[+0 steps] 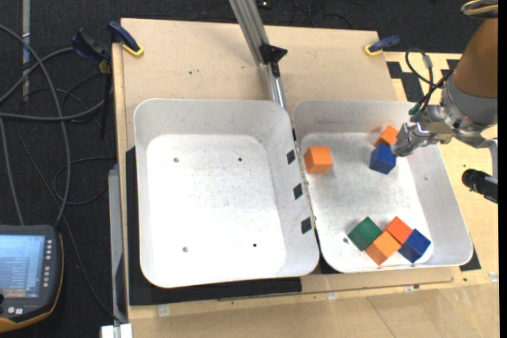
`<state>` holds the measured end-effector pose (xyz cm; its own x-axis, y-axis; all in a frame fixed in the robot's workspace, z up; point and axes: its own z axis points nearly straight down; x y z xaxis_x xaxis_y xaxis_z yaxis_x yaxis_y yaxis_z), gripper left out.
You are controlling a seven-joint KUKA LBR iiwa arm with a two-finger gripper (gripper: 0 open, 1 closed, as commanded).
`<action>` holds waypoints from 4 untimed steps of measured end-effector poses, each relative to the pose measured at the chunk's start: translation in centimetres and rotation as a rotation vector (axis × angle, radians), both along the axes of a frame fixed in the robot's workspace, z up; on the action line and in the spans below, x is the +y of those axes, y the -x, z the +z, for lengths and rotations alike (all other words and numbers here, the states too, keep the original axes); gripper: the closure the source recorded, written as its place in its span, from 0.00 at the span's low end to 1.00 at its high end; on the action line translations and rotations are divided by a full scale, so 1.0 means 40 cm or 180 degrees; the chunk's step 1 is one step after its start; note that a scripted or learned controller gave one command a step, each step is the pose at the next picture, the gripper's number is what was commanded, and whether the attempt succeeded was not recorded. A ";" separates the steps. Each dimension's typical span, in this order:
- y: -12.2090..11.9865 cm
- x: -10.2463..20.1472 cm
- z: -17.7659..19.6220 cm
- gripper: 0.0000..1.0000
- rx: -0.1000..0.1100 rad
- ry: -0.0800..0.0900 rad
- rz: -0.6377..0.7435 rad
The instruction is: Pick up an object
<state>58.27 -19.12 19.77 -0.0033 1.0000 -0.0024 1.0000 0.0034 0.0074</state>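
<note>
- Your gripper (405,140) sits over the right bin (444,206), close to its far right corner, reaching in from the right edge.
- It hangs just beside two cubes that lie near that corner: an orange cube (387,135) partly tucked under the tool, and a blue cube (383,160) just toward the near edge from it.
- You cannot tell from this angle how the jaws stand or whether anything is in them; the tool's body hides the tips, so do not count either cube as held.
- Take one of these two as your target, since they are nearest. The blue cube looks the easier choice because more of it is exposed.
- The two cubes are touching or nearly so. Come down so one finger enters the free side and the other goes between them, or you will likely push one block into the other.
- Line the tool up with the block's flat faces, not its corners, so it does not twist out as you close.
- Mind the bin's sloping right wall; stay toward the bin's middle when you descend.
- If this pair proves awkward, the lone orange cube (318,159) near the bin's left edge stands well apart from everything.
- Leave the cluster at the near edge, a green cube (365,233), two orange ones and a blue one packed together, for later.
- The left bin (158,170) has no part in this step.
</note>
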 end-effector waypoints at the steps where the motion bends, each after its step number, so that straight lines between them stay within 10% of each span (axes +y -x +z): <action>1: 0.013 -0.019 0.128 1.00 0.0000 0.0003 -0.0009; 2: 0.010 -0.019 0.251 1.00 0.0002 0.0001 0.0000; 4: -0.077 0.285 0.220 1.00 0.0021 -0.0012 0.0019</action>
